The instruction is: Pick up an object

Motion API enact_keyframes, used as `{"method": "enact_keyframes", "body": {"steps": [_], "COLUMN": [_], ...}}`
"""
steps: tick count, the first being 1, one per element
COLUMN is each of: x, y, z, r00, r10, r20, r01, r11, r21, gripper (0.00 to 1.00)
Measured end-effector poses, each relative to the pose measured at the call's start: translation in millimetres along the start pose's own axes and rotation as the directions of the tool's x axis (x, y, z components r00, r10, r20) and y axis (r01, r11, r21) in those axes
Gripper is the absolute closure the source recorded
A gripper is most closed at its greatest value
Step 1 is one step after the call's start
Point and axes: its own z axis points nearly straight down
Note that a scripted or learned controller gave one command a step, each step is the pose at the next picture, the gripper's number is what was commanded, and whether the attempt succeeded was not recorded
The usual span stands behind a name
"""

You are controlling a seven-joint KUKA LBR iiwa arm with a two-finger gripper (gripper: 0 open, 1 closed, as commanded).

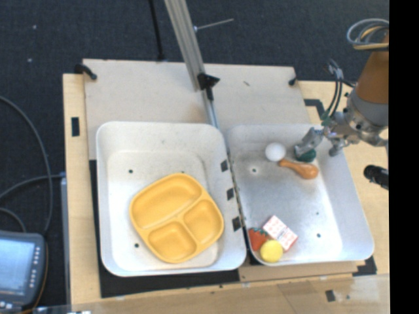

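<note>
The worktop (150,90) carries two white bins. The left bin (118,149) holds a yellow divided tray (175,217). In the right bin (334,208), toward the upper right of the frame, lies a wooden spoon-like piece (300,169) — long axis roughly left to right, bulbous end pointing right — beside a white ball (275,152). At the bin's lower edge sit a red-and-white box (280,232), print unreadable, a yellow ball (272,251) and something orange-red (256,239). The claw (319,142) hangs over the wooden piece's right end — open or closed, I cannot tell.
</note>
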Motion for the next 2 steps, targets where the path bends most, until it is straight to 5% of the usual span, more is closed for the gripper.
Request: {"method": "enact_keyframes", "body": {"steps": [1,2], "x": [-3,-4], "y": [-5,-2], "z": [62,47], "r00": [1.000,1.000], "r10": [0.000,0.001], "r20": [-0.001,0.000], "r01": [0.000,-0.001], "r11": [1.000,1.000], "r21": [0.003,-0.006], "gripper": [0.00,1.00]}}
